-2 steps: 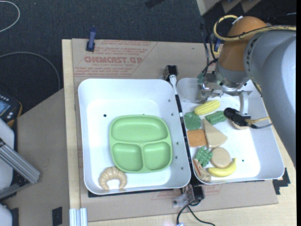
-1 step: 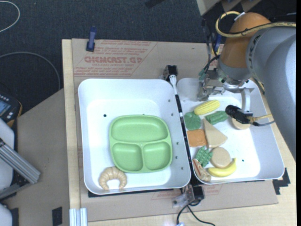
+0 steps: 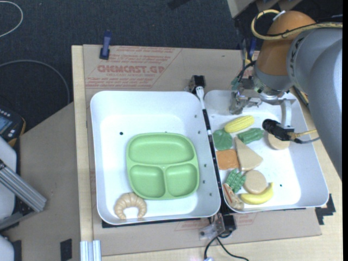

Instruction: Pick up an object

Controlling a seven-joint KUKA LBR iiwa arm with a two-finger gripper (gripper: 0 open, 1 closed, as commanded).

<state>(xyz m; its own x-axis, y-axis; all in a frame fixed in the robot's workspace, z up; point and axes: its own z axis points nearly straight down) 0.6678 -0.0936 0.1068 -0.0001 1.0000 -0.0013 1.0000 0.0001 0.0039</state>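
My gripper (image 3: 241,101) hangs over the far left corner of the right bin (image 3: 304,170), just beyond a yellow corn cob (image 3: 239,124). Nothing shows in its grasp. Toy foods crowd the left half of that bin. A green leafy piece (image 3: 222,139) and a green vegetable (image 3: 250,135) lie by the corn. Nearer the front are an orange block (image 3: 227,159), a tan wedge (image 3: 248,156), a round biscuit (image 3: 254,181), a banana (image 3: 259,196) and a small green ridged piece (image 3: 235,178).
The left bin (image 3: 109,145) holds a green divided plate (image 3: 162,165) and a croissant (image 3: 130,204) at its front corner. A black clip (image 3: 198,84) sits on the rim between the bins. The arm's grey body (image 3: 321,75) covers the right bin's far right.
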